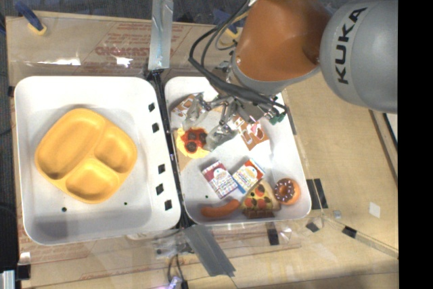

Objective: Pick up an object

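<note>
The gripper [226, 124] hung low in the right bin [298, 159], near the middle of its far half, among a cluster of small items; whether the fingers were wide, narrow or holding anything could not be told, since the metal parts blurred into the clutter beneath the wrist. Just beside it toward the dividing wall lay a yellow piece with dark red berries [193, 140], and on the other side a small brown packet [255, 137]. Toward the bin's near edge sat two small printed cartons [232, 178], a pizza slice [258, 198], a chocolate doughnut [286, 191] in the near right corner, and a sausage [220, 210] along the near wall. These crowded the near half, leaving little bare floor except a strip by the right wall.

The left bin [27, 145] held a yellow divided tray [86, 154], with open white floor around it on all sides.

The arm's orange band [277, 34] and grey casing [365, 51] covered the right bin's far right corner. "KUKA" read along the casing. Print on the cartons was too small to read. Faint red lettering showed on the bench [352, 166] behind the bins, illegible.
</note>
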Robot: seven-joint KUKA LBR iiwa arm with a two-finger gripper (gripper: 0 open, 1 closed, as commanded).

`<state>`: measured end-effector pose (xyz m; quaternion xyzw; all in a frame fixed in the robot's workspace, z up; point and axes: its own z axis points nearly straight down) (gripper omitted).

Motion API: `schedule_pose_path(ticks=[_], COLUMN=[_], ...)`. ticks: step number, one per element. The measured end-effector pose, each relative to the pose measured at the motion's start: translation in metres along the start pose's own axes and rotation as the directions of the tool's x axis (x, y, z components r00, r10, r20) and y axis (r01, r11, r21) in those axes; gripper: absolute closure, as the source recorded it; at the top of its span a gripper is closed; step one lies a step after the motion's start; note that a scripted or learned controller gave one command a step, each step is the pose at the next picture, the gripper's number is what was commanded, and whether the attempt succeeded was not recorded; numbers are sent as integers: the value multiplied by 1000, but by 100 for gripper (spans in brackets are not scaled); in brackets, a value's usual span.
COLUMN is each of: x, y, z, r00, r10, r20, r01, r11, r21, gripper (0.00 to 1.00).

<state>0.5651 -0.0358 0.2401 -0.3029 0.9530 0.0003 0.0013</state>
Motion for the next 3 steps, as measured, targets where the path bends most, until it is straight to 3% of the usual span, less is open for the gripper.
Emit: schedule_pose_path(ticks=[1, 2, 3], x=[24, 37, -32], y=[38, 56, 49], z=[49, -8, -20], r00=[982, 997, 997], r10=[-190, 81, 81], r20=[-4, 1, 0], r01=[190, -81, -81], r11=[982, 997, 997], r21=[-4, 3, 1], gripper=[100, 100, 100])
